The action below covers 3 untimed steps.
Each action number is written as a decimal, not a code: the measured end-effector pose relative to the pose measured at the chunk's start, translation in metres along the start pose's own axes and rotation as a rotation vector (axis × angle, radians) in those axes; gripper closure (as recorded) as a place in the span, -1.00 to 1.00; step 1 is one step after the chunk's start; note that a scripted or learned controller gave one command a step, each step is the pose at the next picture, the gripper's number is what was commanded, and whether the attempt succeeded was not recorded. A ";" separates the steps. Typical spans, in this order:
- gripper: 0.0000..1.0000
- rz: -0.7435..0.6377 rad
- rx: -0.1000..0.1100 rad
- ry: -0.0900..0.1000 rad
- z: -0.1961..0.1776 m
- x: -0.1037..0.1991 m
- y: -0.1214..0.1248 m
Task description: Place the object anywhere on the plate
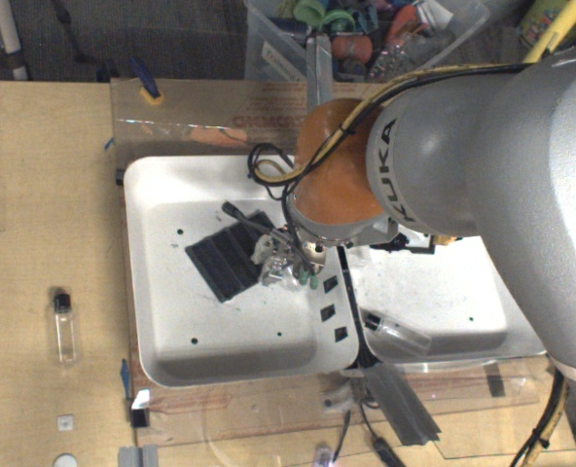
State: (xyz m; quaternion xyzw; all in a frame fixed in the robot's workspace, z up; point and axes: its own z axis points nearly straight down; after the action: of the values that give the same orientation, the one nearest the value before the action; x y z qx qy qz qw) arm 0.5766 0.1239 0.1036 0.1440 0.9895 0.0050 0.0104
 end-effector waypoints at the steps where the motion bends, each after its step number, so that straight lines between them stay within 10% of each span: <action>1: 1.00 0.227 0.013 0.014 -0.048 -0.046 0.066; 3: 1.00 0.793 0.017 0.011 0.008 -0.052 0.115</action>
State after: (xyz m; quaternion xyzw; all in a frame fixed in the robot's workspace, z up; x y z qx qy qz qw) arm 0.6596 0.2191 0.0976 0.5150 0.8572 0.0010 0.0013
